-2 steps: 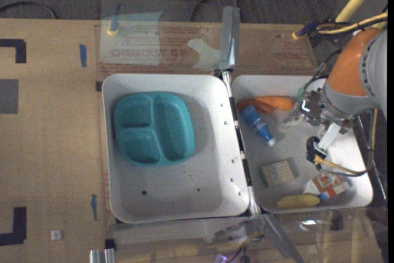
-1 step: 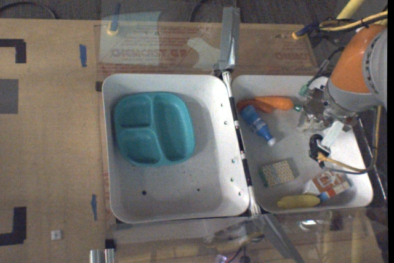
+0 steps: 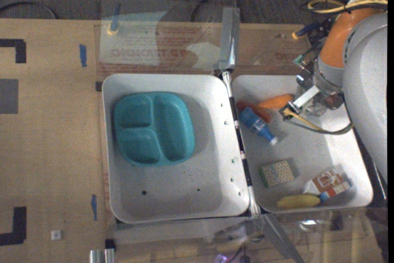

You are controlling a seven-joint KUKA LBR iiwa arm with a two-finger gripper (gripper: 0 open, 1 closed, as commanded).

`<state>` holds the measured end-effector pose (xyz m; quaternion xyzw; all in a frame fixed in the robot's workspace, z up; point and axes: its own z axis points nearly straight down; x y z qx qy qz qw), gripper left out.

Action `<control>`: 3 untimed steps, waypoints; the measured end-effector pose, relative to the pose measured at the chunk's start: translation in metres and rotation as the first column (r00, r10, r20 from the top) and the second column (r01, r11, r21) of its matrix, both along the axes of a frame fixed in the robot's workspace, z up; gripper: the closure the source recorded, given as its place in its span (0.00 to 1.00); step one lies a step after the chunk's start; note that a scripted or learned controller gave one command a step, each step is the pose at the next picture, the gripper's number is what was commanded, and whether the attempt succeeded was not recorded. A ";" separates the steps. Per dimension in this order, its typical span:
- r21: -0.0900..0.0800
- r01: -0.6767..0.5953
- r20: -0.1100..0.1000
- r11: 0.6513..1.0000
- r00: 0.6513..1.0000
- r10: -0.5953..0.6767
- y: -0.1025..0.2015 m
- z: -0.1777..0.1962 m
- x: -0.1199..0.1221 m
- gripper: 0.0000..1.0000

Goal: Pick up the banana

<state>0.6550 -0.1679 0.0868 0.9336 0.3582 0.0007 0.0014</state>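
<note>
The banana (image 3: 298,201) lies flat at the near edge of the right bin (image 3: 320,146), just beside a small carton (image 3: 328,183). I judge it light, soft and easily bruised: grip across its middle. The gripper (image 3: 317,98) hangs over the bin's far end; I cannot tell its state.

Yellow banana (image 3: 298,201), teal tray (image 3: 154,128), blue bottle (image 3: 257,124), orange carrot (image 3: 275,102).

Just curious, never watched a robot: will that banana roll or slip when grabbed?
The banana lies flat and curved, so it probably won't roll far. Its smooth skin looks slippery. It sits by the bin wall, beside a small carton, so a push might wedge it.
</note>
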 end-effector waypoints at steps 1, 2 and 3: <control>0.002 0.352 -0.005 0.936 0.936 -0.352 0.004 0.017 0.005 1.00; 0.001 0.343 -0.007 0.939 0.939 -0.343 0.008 0.027 0.007 1.00; 0.001 0.507 -0.003 0.862 0.862 -0.507 0.038 0.000 0.003 1.00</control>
